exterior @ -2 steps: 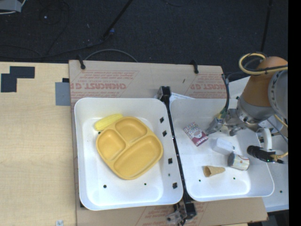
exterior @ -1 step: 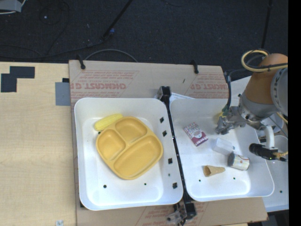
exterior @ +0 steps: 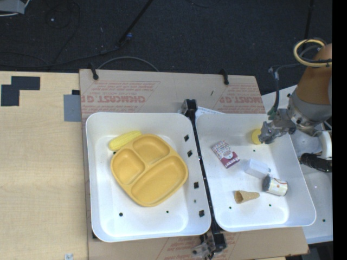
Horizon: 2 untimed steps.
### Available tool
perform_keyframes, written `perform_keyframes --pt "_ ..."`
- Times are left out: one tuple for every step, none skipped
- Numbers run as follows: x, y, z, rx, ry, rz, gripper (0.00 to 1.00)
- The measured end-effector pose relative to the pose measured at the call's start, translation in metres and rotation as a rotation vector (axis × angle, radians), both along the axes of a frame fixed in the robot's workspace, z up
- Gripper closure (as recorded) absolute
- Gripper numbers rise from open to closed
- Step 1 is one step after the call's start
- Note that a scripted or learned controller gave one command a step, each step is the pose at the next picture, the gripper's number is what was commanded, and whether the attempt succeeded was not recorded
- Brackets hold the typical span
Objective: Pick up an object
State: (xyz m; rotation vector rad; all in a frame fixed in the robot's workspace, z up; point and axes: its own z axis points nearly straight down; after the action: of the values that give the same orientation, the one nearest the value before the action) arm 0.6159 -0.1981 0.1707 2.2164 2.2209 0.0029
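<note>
Yellow and small, a round object lies in the right bin near its far right wall, touching or just off the tip of the claw, on the claw's left in this view. Whether the claw is spread or pressed together I cannot tell (dark parts blur together there). Nothing visibly sits between its tips. Judging by nearness, this piece is the likeliest pick; the pink packet lies farther left.
</note>
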Motion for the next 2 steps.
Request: perform_keyframes --pt "0.001 -0.001 0.054 0.000 0.000 0.000 1.00" --pt "0.001 -0.001 0.089 0.001 0.002 0.001 1.00"
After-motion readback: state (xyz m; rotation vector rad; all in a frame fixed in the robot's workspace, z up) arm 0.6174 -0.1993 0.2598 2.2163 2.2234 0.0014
